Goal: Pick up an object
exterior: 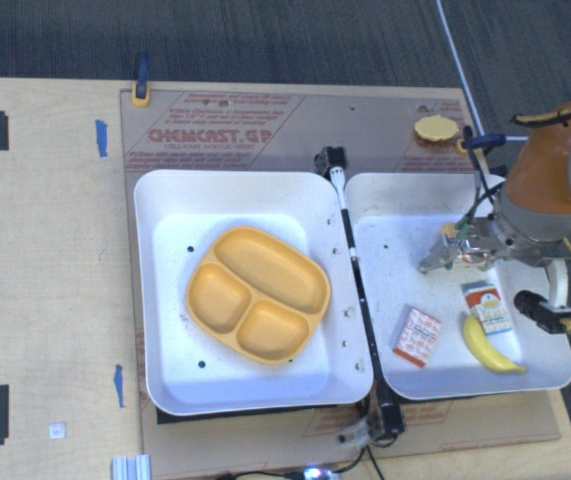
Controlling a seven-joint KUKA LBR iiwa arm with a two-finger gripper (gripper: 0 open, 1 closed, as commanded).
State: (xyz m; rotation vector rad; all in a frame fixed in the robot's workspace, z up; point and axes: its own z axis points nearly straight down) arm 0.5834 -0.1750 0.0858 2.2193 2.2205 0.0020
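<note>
The right bin (pixel 395 208) holds a yellow banana (pixel 490 345) near its front right corner. A small red-and-white carton (pixel 487 306) lies just behind the banana. A red-patterned packet (pixel 418 335) lies to the banana's left. My gripper (pixel 441 250) hangs over the middle of the right bin, behind and left of the carton and apart from all three objects. It is open with nothing between its fingers. The left bin (pixel 165 208) holds a yellow divided plate (pixel 258 294).
The arm's grey body with its orange band (pixel 550 173) covers the right bin's far right corner. A black divider (pixel 350 258) runs between the bins. A yellow disc (pixel 437 129) lies on the board behind the right bin.
</note>
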